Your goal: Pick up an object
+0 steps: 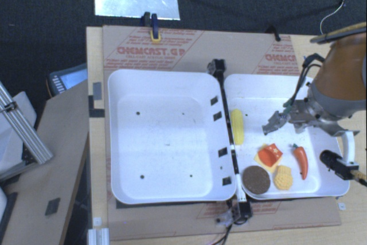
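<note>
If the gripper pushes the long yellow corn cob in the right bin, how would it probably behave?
The long yellow corn cob looks rounded, so it may roll sideways when pushed. It lies against the right white bin's left wall, which probably blocks rolling that way and crowds a grasp. It looks like a toy, so likely stiff and light.
</note>
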